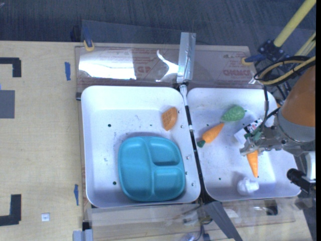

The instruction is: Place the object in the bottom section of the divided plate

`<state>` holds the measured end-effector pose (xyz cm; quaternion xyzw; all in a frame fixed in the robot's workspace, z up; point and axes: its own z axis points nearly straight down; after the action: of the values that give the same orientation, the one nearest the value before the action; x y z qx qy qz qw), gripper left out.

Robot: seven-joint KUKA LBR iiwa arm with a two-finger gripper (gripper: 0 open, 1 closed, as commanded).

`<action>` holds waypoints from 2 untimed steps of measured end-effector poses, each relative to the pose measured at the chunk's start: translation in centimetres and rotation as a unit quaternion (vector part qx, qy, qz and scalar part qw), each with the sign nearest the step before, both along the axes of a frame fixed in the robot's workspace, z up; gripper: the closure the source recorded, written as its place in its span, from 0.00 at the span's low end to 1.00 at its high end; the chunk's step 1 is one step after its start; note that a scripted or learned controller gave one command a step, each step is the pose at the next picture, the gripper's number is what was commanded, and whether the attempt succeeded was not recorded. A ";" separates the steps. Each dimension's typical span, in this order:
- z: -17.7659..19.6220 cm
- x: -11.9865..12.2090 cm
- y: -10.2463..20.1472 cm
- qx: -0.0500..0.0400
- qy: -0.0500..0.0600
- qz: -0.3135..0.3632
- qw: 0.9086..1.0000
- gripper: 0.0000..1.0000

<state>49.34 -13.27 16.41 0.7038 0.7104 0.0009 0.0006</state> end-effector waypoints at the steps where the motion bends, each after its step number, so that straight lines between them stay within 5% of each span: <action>1: 2.1 1.3 11.9 0.001 -0.001 0.088 0.996 1.00; 2: 2.3 0.3 18.4 0.000 0.001 0.277 0.961 1.00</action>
<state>49.69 5.14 18.67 0.4799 0.8773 0.0003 -0.0007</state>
